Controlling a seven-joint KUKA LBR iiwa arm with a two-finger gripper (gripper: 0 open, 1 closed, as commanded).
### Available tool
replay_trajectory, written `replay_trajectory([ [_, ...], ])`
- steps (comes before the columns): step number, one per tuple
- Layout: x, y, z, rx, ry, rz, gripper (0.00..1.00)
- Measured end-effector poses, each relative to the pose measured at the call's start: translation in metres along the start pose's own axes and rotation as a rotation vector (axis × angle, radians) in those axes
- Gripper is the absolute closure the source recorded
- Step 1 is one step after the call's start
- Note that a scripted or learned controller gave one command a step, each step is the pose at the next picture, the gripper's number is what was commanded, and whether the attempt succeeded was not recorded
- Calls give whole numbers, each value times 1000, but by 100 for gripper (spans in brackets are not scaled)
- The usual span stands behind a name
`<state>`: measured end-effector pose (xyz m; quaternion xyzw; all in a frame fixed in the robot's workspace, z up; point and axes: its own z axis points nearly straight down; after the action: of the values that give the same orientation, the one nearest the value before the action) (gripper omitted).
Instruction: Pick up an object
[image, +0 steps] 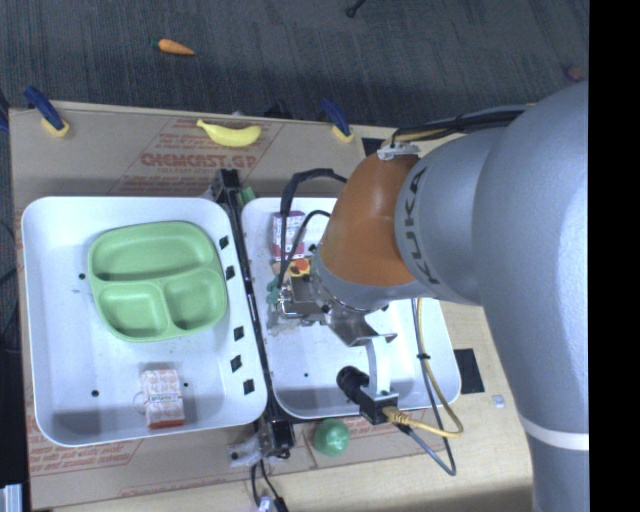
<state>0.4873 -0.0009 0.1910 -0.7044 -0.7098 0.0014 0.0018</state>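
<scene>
Two white bins side by side. Right bin (440, 375): small pink-and-white packet (287, 236) near far wall, partly hidden by arm (450, 220). Gripper (292, 298) low over bin, just beside packet; jaw state cannot tell. Left bin (40, 300): green divided tray (155, 278), small wrapped packet (162, 395). Outside: banana (230, 131), green ball (331, 436).

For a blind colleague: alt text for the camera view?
A grey arm with an orange band reaches over the right bin. The left bin holds a green divided tray and a small packet; a banana lies behind the bins.
</scene>
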Motion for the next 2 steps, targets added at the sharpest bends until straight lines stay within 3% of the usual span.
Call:
replay_trajectory([
  [1,-1,0,0,-1,-1,1,0],
  [2,-66,-11,-1,-2,0,3,0],
])
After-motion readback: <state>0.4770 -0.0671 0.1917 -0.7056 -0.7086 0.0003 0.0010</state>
